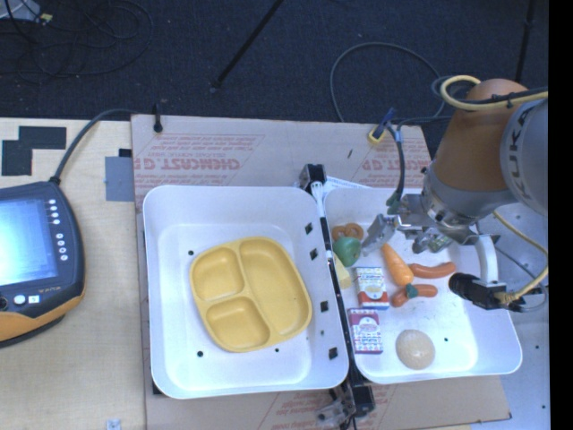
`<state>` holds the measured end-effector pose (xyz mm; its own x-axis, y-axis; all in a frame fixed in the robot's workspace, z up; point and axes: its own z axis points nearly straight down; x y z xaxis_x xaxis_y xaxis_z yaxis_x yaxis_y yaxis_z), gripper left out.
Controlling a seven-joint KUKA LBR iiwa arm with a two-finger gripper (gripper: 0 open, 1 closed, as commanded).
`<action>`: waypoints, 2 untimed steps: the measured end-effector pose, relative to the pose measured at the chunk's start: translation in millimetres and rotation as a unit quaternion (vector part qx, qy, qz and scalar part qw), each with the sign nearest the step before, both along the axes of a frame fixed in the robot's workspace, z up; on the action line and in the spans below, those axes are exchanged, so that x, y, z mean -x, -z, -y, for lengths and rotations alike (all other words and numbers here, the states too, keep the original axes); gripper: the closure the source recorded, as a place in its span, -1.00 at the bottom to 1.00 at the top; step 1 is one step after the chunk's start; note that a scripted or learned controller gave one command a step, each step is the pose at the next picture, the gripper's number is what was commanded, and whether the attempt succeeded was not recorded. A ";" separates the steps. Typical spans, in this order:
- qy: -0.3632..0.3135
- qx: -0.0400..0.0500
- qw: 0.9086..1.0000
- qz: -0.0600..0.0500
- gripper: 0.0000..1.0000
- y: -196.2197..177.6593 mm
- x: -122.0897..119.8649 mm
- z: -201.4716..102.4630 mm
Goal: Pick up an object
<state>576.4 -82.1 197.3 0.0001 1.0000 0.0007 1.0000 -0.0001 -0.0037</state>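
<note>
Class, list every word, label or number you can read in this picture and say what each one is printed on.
"CHEMCRAFT CO": my best reading of the red print, upside down, on the cardboard sheet under the bins.
"KU": partial letters on the arm.
Red carton and small red-and-white carton: print too small to read.
Pendant screen: blurred.

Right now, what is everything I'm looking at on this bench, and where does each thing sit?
White bins: two, side by side.
Divided tray: one, yellow, three compartments, left bin.
Toy carrot: one, orange, right bin, middle.
Toy sausages: two, reddish-orange, right of the carrot.
Small cartons: two, red and white, right bin, left side.
Round object: one, beige, right bin, near edge.
Green-topped toy: one, right bin, far left.
Tablet controller: one, grey and orange, bench's left.
Cardboard sheet: one, brown, under the bins.
Arm: one, grey and orange, from the right.
Hand: one, above the right bin.
</note>
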 end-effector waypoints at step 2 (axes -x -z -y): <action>-0.001 0.001 1.000 0.007 -1.00 91.9 -3.6 62.2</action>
